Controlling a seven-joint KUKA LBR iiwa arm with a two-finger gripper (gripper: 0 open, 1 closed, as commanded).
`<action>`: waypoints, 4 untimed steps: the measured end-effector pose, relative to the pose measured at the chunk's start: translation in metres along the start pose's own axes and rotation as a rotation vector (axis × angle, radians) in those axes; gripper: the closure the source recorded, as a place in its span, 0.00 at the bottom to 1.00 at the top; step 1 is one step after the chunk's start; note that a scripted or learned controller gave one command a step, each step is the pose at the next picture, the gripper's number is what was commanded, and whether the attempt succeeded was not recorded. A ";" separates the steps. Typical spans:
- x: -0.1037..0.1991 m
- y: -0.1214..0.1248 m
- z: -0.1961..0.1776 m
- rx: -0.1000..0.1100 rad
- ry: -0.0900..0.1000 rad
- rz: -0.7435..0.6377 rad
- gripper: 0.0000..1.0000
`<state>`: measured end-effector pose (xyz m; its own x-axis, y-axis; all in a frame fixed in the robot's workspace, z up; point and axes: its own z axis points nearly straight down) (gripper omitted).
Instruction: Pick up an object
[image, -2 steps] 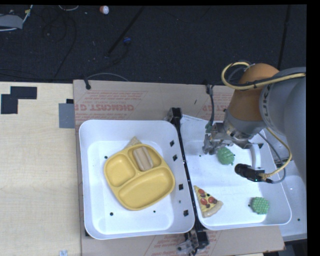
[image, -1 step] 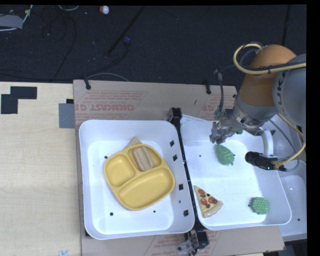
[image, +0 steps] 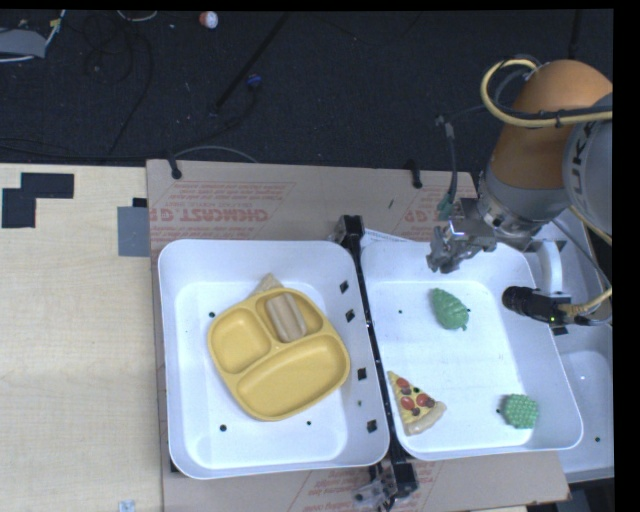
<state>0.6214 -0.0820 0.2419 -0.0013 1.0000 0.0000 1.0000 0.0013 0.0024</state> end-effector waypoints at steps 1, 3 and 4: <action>-0.001 0.000 -0.040 0.001 0.000 0.001 1.00; 0.091 -0.025 -0.019 0.008 0.001 -0.002 1.00; 0.146 -0.031 0.000 0.008 0.001 -0.004 1.00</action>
